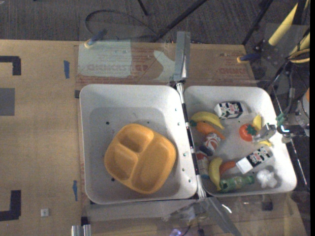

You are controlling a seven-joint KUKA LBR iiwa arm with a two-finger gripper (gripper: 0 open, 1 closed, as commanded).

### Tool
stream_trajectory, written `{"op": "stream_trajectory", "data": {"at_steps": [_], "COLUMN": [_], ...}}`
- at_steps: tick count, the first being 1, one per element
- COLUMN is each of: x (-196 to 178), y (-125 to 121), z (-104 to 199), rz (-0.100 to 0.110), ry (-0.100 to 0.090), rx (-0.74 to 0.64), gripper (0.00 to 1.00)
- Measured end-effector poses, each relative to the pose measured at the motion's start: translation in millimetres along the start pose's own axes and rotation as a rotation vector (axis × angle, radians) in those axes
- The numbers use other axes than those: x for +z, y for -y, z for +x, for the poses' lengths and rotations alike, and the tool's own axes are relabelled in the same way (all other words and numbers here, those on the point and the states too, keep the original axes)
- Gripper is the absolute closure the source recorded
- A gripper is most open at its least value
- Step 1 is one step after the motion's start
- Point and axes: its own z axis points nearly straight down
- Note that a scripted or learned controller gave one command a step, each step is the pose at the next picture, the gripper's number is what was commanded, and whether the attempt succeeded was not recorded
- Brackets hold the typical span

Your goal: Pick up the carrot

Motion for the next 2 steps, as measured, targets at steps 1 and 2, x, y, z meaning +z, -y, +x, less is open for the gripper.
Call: {"op": "stream_trajectory", "data": {"at_steps": [1,2], "x": [51,83], "y": [-61,-91], "z": [67,95], "rz": [-0.002,-0.014], "ry": [0.001,0.009], "rx": [0.067,-0.033], "gripper": [0.00,0.00]}}
